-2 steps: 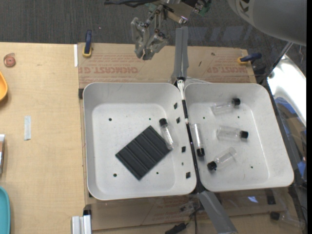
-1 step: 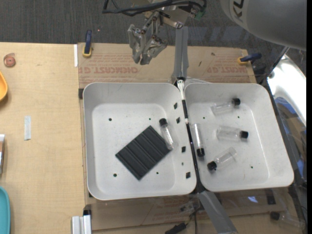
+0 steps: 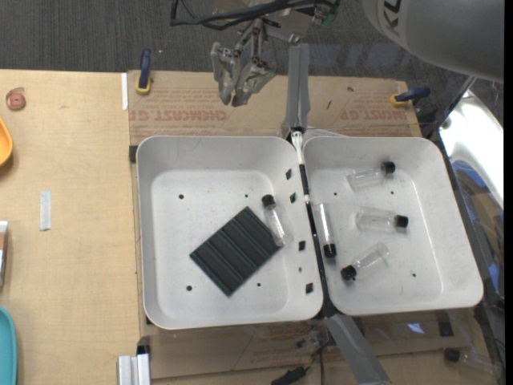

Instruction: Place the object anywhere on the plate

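Vial (image 3: 273, 217) lies touching the dark ribbed plate (image 3: 236, 250); four vials (image 3: 383, 220) sit in the right bin (image 3: 449, 215); pincer (image 3: 238, 97) state unclear.

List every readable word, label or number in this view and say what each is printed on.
"CHEMCYST" repeated, seemingly upside down and faint, so the reading is unsure: on the cardboard sheet behind the bins.
"KU", partial black letters cut off by the frame edge: on the grey arm.
No readable print on the vials or the dark plate.
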`<state>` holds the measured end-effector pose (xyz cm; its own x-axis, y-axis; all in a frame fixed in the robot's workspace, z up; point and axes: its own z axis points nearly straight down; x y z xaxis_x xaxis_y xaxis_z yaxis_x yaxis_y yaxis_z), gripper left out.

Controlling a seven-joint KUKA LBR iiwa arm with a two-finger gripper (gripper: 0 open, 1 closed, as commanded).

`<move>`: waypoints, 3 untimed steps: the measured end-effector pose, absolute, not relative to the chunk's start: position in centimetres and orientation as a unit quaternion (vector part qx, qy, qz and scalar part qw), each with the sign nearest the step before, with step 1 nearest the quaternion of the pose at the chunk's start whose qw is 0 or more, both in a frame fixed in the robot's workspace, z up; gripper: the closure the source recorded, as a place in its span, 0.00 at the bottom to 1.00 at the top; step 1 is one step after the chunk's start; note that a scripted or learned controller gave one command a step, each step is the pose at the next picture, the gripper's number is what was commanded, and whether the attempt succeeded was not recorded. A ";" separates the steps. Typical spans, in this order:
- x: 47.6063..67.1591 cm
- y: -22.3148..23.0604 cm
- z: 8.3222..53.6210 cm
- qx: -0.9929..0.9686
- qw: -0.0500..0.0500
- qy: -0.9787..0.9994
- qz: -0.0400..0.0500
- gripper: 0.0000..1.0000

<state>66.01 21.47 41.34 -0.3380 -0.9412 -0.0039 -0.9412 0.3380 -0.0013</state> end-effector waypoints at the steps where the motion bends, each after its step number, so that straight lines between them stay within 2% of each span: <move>1: 65.9 22.0 39.8 -0.620 0.002 0.785 0.001 1.00; 2: 66.0 21.7 39.2 -0.661 0.002 0.751 0.000 1.00; 3: 66.0 22.1 35.9 -0.749 0.002 0.662 0.001 1.00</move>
